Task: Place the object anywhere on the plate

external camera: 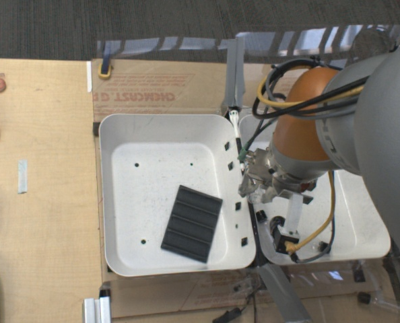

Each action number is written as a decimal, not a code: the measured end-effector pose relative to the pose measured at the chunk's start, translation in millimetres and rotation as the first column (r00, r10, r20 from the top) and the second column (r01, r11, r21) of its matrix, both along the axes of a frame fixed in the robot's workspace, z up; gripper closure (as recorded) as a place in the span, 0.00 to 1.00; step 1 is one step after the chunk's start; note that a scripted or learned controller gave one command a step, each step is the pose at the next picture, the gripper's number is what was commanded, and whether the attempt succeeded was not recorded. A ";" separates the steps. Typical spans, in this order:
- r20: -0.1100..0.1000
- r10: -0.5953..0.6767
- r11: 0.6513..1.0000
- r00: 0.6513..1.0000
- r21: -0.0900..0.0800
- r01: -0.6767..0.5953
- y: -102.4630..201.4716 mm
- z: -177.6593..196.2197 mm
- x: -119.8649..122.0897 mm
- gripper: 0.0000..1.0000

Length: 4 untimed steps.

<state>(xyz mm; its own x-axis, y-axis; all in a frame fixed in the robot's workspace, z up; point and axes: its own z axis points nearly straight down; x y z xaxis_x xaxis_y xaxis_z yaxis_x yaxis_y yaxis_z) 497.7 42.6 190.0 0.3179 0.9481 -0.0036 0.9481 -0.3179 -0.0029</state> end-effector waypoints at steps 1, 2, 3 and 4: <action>-0.002 -0.064 0.998 0.998 -0.001 0.064 72.2 -1.6 -20.7 1.00; 0.002 -0.322 0.947 0.947 -0.002 0.322 8.3 102.3 -19.8 1.00; -0.001 -0.308 0.951 0.952 -0.003 0.308 86.5 19.1 -21.3 1.00; 0.004 -0.630 0.776 0.776 -0.003 0.630 76.6 110.0 -20.0 1.00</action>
<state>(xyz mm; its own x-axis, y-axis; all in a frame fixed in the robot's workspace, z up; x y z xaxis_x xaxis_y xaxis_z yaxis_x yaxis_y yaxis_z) 477.7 119.2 299.9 0.8443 0.5358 -0.0052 0.5358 -0.8443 0.0015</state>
